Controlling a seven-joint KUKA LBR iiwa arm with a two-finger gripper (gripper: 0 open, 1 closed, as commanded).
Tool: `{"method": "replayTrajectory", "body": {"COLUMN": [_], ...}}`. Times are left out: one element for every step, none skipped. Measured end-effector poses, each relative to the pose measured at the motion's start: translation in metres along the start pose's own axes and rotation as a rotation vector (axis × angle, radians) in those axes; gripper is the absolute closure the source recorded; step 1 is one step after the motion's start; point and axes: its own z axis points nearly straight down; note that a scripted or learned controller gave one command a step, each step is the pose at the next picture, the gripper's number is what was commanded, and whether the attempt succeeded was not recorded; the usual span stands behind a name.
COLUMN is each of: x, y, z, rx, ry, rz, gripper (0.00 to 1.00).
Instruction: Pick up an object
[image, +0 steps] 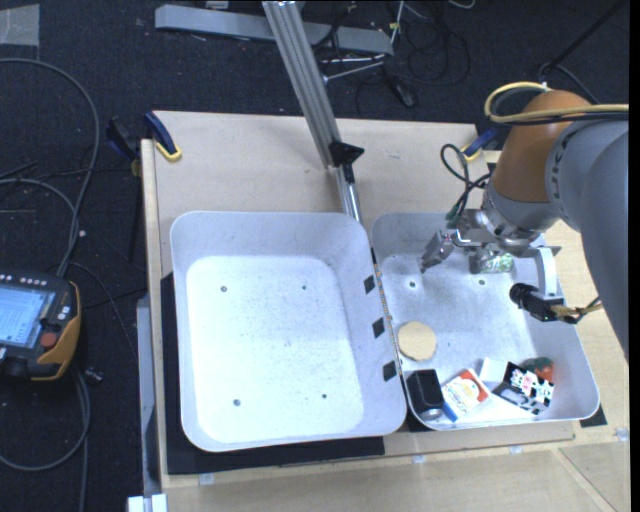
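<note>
Gripper (478, 250): hung over the far end of the right bin (440, 232); whether clenched or released you could not tell.

Candidate objects: tan disc (417, 341), black block (425, 390), orange-white packet (465, 390), patterned piece (527, 385), crowded along the near wall.

Risk, as you might judge it: fingers catching a neighbour or the wall, closing on nothing.

Left bin (200, 235): alongside.

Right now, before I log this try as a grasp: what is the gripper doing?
Gripper: over the far part of the right bin; whether it is open, closed or holding something cannot be told.
</note>
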Motion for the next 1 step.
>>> {"method": "replayTrajectory", "body": {"x": [0.0002], "y": [0.0004], "z": [0.0247], "rx": [-0.004], "ry": [-0.001], "rz": [0.0], "gripper": [0.0]}}
